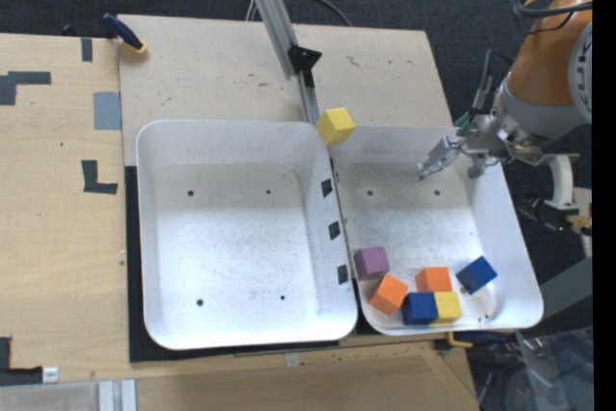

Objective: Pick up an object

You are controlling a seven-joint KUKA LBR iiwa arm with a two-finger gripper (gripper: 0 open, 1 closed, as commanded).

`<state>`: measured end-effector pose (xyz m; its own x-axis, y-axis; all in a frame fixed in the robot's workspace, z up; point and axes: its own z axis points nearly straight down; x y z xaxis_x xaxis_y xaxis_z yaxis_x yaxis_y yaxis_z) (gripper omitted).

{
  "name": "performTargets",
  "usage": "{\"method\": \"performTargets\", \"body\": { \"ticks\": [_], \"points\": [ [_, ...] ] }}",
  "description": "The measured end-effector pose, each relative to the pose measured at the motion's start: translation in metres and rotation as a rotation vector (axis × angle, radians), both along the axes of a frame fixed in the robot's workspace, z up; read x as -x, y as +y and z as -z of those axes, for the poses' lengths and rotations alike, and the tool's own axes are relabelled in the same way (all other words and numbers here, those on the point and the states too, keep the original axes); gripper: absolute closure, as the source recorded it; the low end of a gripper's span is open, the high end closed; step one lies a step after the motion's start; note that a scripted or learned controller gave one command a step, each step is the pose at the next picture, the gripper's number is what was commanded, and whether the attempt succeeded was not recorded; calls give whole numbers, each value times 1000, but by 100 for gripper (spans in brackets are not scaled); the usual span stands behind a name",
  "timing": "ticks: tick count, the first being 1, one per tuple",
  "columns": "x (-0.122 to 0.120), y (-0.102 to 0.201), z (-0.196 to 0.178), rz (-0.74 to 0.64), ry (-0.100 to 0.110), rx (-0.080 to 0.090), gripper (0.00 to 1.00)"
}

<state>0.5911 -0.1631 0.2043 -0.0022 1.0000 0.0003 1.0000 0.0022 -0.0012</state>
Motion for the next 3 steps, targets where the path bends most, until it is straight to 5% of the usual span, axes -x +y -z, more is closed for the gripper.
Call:
{"method": "performTargets", "body": {
  "ticks": [2, 3],
  "points": [
    [-52, 90, -196, -4, -10, 1, 0],
    [-35, 99, -254, -1, -8, 1, 0]
  ]
}}
